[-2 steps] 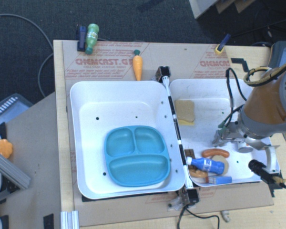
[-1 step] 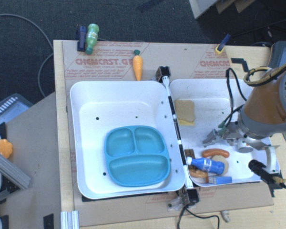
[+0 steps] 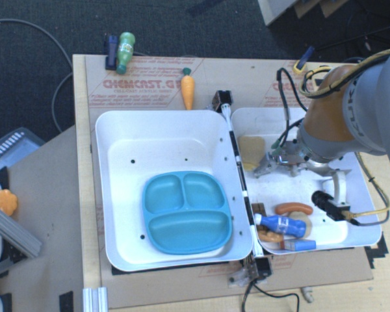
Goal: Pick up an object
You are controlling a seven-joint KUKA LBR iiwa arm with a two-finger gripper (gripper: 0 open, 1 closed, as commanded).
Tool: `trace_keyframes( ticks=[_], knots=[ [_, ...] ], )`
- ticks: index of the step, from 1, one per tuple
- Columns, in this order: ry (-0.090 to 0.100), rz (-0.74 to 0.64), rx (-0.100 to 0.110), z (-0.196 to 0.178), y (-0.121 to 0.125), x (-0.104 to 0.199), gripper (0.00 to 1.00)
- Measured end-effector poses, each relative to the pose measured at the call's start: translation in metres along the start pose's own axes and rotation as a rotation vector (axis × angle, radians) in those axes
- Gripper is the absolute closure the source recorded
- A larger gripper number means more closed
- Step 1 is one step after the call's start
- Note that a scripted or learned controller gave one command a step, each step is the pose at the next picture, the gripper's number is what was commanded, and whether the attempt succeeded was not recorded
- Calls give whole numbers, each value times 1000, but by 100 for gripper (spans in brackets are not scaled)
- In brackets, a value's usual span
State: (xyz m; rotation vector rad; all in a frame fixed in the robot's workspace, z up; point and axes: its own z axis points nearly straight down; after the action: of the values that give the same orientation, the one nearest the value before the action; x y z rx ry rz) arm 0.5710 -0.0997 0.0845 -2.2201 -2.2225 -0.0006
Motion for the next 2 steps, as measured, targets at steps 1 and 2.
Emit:
trace_keyframes(
  ticks=[1,2],
  knots=[
    [0,2,2,0,-30,-9,0],
    [-2,2,-1,-82,-72,-37,0]
  ],
)
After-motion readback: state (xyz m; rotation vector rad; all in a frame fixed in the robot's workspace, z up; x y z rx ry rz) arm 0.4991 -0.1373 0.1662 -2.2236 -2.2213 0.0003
